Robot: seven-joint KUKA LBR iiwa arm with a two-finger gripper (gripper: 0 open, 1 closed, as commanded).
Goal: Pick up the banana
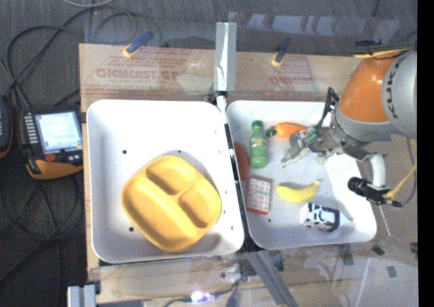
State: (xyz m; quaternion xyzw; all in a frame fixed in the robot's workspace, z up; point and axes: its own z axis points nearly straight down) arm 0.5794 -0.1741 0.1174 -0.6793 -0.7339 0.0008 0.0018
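Banana (298, 192) lay in the right bin (363, 231), beside a red packet (258, 194), above a black-and-white carton (319, 216). Gripper (293, 156) hovered just beyond it, fingers spread, holding nothing, near a green bottle (258, 144) and carrot (290, 129)

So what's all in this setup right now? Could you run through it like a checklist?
Surface: wooden bench bearing two white bins, left bin and right bin.
Job's things: banana lying in the right bin, apart from the gripper.
Clutter: yellow divided tray in the left bin; in the right bin a green bottle, carrot, red stick, small packet, black-and-white box.
Grippers: gripper over the right bin, above the banana in the picture, nothing between its fingers.
Cables: loose cables on the floor.
Surroundings: grey carpet; handheld screen left of the bench.
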